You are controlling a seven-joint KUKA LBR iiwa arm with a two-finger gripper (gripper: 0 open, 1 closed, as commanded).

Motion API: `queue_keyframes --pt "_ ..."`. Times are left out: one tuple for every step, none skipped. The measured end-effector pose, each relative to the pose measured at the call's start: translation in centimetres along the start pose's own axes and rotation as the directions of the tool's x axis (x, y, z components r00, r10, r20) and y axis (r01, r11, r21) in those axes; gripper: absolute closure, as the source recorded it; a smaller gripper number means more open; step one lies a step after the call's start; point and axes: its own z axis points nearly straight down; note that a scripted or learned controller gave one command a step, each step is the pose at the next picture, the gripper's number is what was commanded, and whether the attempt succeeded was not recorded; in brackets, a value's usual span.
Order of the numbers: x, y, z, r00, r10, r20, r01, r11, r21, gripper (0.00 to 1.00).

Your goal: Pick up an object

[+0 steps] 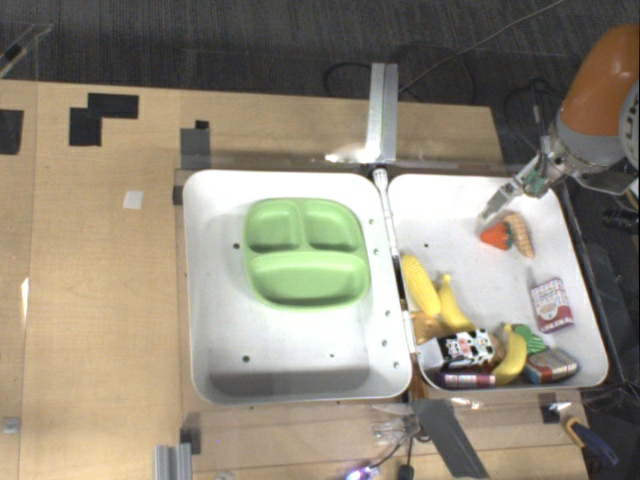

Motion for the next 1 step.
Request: queue_keyframes --pt "1.09 -4.16 5.87 0.978 -0.210 0.004 0.210 0.978 -0.001 0.00"
